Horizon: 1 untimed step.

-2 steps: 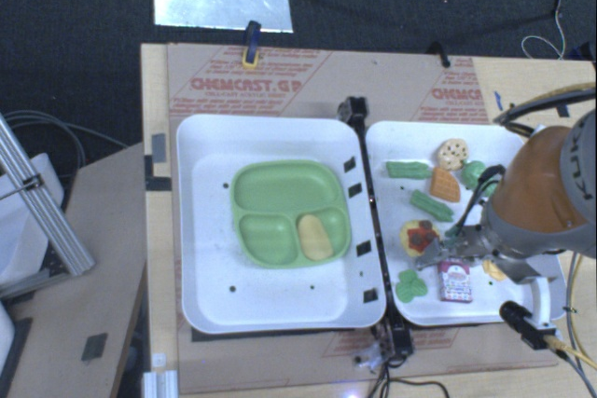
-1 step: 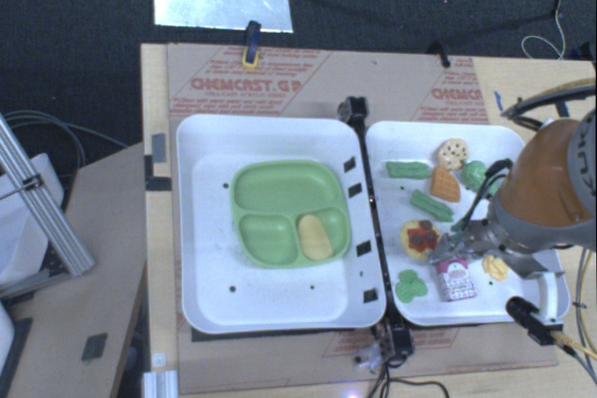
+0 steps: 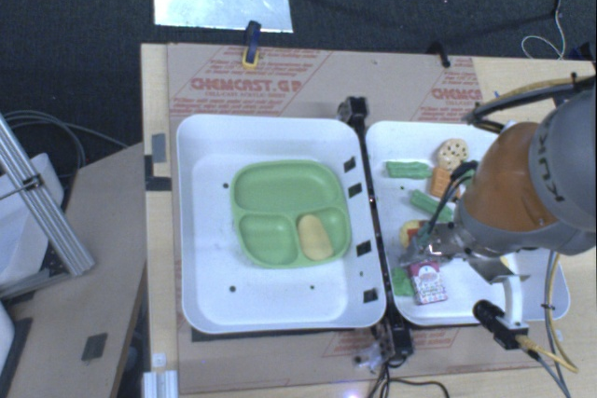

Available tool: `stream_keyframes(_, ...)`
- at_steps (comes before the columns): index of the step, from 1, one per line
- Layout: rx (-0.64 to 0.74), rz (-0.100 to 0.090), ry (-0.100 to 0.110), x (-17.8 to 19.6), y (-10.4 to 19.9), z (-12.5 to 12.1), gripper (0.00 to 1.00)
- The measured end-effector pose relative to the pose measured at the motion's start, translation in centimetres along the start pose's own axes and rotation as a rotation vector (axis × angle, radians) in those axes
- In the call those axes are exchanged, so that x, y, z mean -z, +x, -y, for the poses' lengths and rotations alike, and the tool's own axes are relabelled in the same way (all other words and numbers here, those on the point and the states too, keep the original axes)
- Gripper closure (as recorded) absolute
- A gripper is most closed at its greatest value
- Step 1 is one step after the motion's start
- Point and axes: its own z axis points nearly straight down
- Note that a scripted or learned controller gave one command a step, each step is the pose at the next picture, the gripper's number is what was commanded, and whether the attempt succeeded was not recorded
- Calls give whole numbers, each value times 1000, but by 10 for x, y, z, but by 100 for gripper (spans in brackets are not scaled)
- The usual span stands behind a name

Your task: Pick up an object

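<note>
Arm (image 3: 532,186) in from the right, low over the right bin (image 3: 392,140). Gripper (image 3: 427,242) sits at the bin's near-left part, in among the clutter. Judged step: descent/approach for a grasp, nothing lifted yet.

Claw state: cannot tell. Wrist and orange band cover most of it; just dark linkage visible w/ no clear gap or contact. Can't say anything is held.

Candidate objs, right bin:
- small red-and-white carton (image 3: 428,282), just below the gripper, touching or nearly so. Likeliest target.
- green piece (image 3: 403,281) beside the carton, against the bin's left wall.
- yellow/orange bit (image 3: 411,229) just left of the gripper.
- green bean-like pieces (image 3: 407,169), (image 3: 426,201) further up.
- cookie (image 3: 452,151) and orange block (image 3: 441,181) near the arm's edge.

Left bin (image 3: 201,228): green divided tray (image 3: 280,191) w/ a yellow food item (image 3: 316,236) in its lower-right compartment. Well apart from the gripper.

Next move calls for: close on a single item w/o wedging neighbours, then a straight lift clear of the bin wall. Tight packing near the carton = risk of a double grab or a slip.

Hidden/unclear: right half of right bin under the arm; contents there unknown. Carton print too small to read.
</note>
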Motion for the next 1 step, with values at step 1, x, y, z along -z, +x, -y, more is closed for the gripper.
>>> stream_keyframes(1,7,0,-13,101,67,-44,100)
